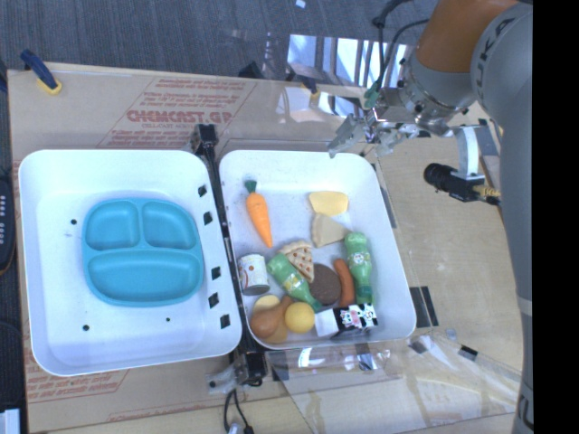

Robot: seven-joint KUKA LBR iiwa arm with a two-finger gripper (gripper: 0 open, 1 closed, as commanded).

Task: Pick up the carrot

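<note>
**Carrot lies in the right bin, gripper above the far rim**

In the right bin (389, 242), 1 of 2 white bins side by side on the bench, the carrot (259, 213) lies by itself near the left wall, its green top toward the far edge and its orange tip pointing toward the near side. It touches nothing else. The other toy foods crowd the middle and near part of the same bin: 2 pale yellow wedges (327, 217), a green bottle (359, 262), a small can (253, 273), a brown disc (326, 286) and a yellow ball (299, 316), among others. The left bin (45, 269) holds a blue divided tray (142, 249).

The gripper (362, 134) hangs over the far rim of the right bin, well apart from the carrot. Whether it is spread or pressed together cannot be told; nothing can be seen in its grasp. The grey arm (507, 61) with its orange band reaches in from the right.
</note>
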